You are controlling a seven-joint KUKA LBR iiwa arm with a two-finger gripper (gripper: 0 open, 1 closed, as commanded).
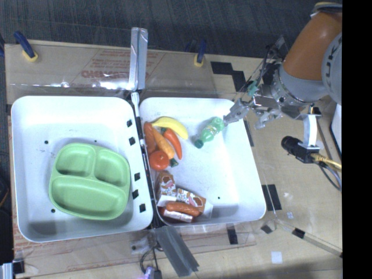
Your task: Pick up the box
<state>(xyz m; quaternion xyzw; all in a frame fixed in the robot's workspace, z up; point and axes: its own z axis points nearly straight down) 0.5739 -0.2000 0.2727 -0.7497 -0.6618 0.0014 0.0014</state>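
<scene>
Box (181, 201) comes first at the near edge of the right bin (238, 173): a flat brown-and-white carton lying on its side in the near-left corner, pressed close to the bin's left wall, with a red-orange sausage-like piece (179, 210) resting against its near side. It sits on the bin floor, untouched, so by my reading the pick has not begun.

Just behind it lies a cluster of toy food along the same wall: a red tomato (158, 160), then a carrot (157, 139) and a red pepper (174, 142) lying side by side, and a yellow banana (170, 125) at the far end of the cluster. Apart from these, toward the bin's far-right corner, lies a green bottle (208, 131), tilted.

The left bin (35, 121) holds a green divided plate (90, 181), well apart from all this.

Farthest back, at the right bin's far-right corner, the gripper (237, 113) hangs over the rim just beside the bottle's upper end, nothing visibly between its tips; whether the pincer is spread or pressed together I cannot tell at this size. It is well apart from the box, diagonally across the bin. Everything remains: crossing to the near-left corner, descending, closing on the carton and lifting. The wall and the sausage crowding it may make the grasp awkward.
</scene>
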